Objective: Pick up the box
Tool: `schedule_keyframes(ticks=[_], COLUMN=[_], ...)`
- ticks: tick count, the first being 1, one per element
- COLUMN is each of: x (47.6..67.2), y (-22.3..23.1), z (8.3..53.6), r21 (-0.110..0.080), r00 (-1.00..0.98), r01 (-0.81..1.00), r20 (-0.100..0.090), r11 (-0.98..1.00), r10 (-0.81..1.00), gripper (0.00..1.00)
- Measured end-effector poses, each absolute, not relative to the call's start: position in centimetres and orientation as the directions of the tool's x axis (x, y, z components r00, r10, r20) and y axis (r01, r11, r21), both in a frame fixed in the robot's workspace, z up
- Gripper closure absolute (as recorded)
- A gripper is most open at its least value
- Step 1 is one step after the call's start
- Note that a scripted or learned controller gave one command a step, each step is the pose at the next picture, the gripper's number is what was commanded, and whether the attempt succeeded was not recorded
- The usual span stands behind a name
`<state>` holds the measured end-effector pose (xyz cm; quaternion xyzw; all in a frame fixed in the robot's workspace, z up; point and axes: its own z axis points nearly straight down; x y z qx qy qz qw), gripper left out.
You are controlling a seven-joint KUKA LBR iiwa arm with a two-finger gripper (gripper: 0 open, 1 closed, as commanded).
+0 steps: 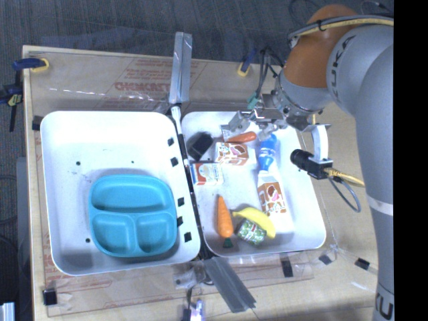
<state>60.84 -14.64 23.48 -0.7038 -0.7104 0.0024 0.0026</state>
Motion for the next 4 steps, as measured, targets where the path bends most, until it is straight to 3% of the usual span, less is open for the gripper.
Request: schedule_keyframes(ticks=[1,2,3,4], x=[61.3,49.3,48.2,56.9], y=[-9.7,-13.8,-15.3,-14.5], z=[26.4,17.0,9.6,8.9], r21=[-0.005,-0.008,0.013,-0.005], r00=[0.102,0.118,0.141,0.172], r01=[0.995,0.993,0.990,0.985], r20=[-0.001,0.000,0.001,0.000], r11=[-0.102,-0.118,-0.141,-0.172], r10=[0.995,0.993,0.990,0.985], gripper=[0.00,0.00,0.00,0.00])
